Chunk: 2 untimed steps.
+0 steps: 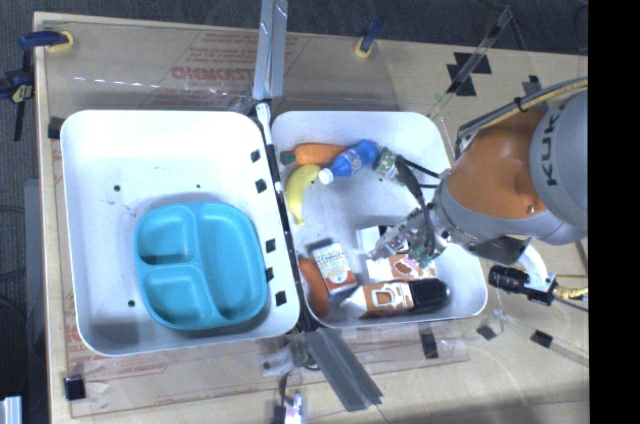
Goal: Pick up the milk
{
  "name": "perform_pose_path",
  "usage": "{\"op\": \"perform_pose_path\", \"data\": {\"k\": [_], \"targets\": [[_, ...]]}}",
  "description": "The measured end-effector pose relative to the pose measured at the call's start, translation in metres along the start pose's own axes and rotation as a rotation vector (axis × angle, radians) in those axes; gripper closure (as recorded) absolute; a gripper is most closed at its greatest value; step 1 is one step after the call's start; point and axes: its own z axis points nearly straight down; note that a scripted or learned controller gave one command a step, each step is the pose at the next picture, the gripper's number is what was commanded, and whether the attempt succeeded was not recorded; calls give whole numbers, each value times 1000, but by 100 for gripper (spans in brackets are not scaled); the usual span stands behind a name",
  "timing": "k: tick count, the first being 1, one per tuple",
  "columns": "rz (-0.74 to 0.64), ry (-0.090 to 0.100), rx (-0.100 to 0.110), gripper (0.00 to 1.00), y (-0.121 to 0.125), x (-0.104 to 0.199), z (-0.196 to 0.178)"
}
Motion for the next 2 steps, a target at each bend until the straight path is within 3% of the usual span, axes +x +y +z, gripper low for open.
{"op": "perform_pose_path", "data": {"k": [1, 2], "targets": [[0, 0, 1, 0, 0, 0, 0], [11, 29, 15, 0, 8, 20, -93]]}}
